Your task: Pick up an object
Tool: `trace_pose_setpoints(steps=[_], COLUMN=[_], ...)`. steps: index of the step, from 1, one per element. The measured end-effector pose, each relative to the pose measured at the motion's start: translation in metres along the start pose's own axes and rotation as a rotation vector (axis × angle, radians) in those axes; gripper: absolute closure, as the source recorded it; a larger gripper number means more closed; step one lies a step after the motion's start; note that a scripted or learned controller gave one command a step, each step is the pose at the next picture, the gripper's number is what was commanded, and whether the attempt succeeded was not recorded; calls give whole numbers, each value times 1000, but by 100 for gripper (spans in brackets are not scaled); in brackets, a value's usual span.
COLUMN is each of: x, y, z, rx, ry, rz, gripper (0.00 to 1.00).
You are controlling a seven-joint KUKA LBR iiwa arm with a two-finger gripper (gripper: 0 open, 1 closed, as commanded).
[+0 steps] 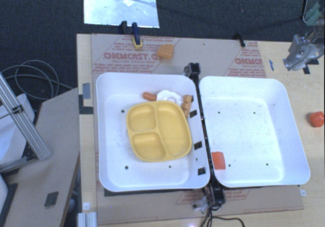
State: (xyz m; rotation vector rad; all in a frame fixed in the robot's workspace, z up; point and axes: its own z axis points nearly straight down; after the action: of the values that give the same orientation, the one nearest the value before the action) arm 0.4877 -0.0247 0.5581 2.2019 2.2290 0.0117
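The yellow tray (159,131), a plate with three compartments, serves as the landmark; it lies tilted in the left bin (112,170). Nearest the camera, the join between the two bins ends in a dark clamp with a tangle of wires (210,204), too small to read clearly. To the right of the tray, across the divider, an orange-red block (218,160) sits in the near left corner of the right bin (284,119).

Behind the tray, partly hidden by its far rim, lies a white object (169,96) whose shape is hard to make out. Just left of it is a small orange sausage-shaped piece (150,96), and at the tray's far right corner a tan piece (187,103) stands against the divider. Further right, well beyond the right bin, a red object (317,119) rests on the worktop (84,58), cut off by the frame edge.

Farther back, a tan waffle-like piece (165,51) lies on the board beyond the left bin, near a yellow-and-blue clamp (136,35).

Far right and well behind the tray, the hand (301,53) hangs over the worktop outside both bins. It appears as a blurred grey metal shape; whether it is spread or pressed together cannot be told, and nothing is seen in it.
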Motion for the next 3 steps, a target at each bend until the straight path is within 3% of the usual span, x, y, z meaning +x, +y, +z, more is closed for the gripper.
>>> trace_pose_setpoints(steps=[1,2,3], x=[0,0,0], y=[0,1,0], z=[0,-11,-11], rx=[1,-4,-2], ry=[0,0,0], rz=[0,-4,-5], gripper=[0,100,0])
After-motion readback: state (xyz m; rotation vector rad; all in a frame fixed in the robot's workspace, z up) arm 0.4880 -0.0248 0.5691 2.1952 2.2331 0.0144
